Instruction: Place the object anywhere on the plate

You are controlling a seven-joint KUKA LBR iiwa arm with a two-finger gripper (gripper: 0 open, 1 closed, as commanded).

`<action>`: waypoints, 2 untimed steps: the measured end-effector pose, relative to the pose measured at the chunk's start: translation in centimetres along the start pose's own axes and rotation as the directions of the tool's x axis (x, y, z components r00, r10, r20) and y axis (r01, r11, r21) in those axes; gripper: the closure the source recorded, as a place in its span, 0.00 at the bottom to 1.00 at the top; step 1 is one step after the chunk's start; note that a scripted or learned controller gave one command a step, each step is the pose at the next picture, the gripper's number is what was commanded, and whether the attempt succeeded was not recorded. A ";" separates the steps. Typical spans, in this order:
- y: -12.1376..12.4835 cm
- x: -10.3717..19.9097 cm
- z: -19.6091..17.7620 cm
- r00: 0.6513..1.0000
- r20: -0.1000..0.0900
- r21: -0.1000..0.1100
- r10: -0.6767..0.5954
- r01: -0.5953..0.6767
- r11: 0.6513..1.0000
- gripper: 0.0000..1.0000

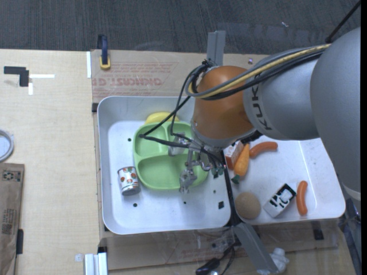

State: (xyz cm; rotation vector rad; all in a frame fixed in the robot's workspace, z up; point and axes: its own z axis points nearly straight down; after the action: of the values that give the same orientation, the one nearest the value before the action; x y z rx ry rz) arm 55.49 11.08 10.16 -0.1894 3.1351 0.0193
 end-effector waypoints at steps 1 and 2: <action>-7.8 3.5 -9.1 0.973 0.004 0.012 0.229 -0.229 0.973 0.00; 1.9 7.5 -3.9 0.992 0.000 0.012 0.124 -0.124 0.992 0.00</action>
State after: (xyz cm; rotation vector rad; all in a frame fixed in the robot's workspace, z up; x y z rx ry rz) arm 47.77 12.06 14.05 0.0055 3.1421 0.0002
